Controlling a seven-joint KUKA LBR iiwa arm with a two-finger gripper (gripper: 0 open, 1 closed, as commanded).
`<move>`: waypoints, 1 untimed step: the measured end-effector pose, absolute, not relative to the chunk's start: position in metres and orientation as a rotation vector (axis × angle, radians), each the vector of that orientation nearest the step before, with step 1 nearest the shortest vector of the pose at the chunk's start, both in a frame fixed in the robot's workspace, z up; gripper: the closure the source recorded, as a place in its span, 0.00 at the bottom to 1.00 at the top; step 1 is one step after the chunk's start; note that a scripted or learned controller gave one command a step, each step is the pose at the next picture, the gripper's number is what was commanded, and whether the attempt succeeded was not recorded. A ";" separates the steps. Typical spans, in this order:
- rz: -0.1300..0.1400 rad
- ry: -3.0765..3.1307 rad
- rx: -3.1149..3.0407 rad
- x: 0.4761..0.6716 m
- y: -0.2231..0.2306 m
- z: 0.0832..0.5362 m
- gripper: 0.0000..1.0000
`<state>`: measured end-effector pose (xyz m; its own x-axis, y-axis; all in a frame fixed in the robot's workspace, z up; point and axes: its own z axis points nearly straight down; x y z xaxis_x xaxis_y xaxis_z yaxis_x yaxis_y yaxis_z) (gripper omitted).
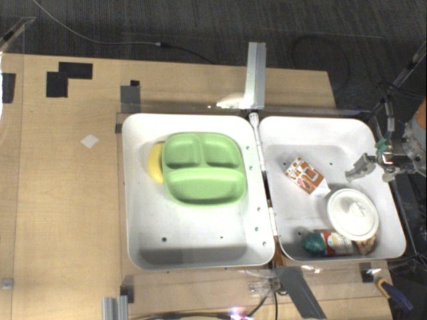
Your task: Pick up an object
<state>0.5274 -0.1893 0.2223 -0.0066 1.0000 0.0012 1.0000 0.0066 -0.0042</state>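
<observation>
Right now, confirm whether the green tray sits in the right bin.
No, the green tray lies in the left bin, partly covering a yellow object.

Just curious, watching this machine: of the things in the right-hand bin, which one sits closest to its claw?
The round white lid. It lies just below the gripper at the bin's right side; the orange-and-white packet and the green-capped bottle lie farther off.

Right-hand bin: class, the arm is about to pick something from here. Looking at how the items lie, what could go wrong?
1. The white round lid lies flat and wide, so the hand may well slip off it.
2. The bottle lies close against the bin's front wall and next to the lid, leaving little room to close around it.
3. The small orange packet looks thin and flat, so a grab may miss.
</observation>
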 end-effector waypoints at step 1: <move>0.003 -2.313 -2.121 0.585 -0.173 0.143 0.00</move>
